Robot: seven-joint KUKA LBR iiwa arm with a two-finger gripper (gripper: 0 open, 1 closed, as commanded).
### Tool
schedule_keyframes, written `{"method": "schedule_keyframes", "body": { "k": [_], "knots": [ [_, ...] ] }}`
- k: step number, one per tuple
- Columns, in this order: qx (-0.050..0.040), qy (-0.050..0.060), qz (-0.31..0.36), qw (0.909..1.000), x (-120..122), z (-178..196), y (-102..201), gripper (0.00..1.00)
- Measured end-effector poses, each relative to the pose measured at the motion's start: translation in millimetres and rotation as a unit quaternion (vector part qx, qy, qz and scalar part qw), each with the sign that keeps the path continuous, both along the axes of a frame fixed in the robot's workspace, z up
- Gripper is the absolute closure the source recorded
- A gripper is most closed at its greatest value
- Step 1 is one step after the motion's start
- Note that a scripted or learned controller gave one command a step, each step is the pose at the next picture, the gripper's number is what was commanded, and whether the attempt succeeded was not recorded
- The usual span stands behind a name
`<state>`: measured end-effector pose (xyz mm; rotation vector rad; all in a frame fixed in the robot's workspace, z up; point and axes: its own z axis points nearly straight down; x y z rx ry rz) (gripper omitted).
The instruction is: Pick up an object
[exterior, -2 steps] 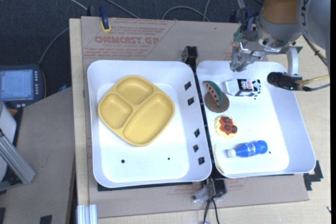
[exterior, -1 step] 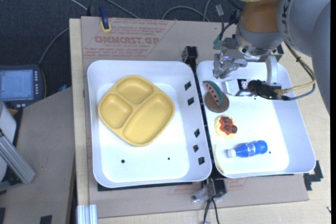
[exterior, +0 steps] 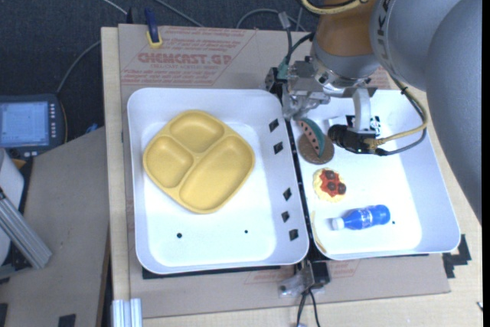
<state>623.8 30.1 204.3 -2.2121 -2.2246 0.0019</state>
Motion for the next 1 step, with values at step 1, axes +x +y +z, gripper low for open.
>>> {"method": "schedule_keyframes", "body": {
  "k": [1],
  "knots": [
    [0.0003,0.0,0.0,1.0,-20.8,-0.1,50.1,1.0]
  ]
}}
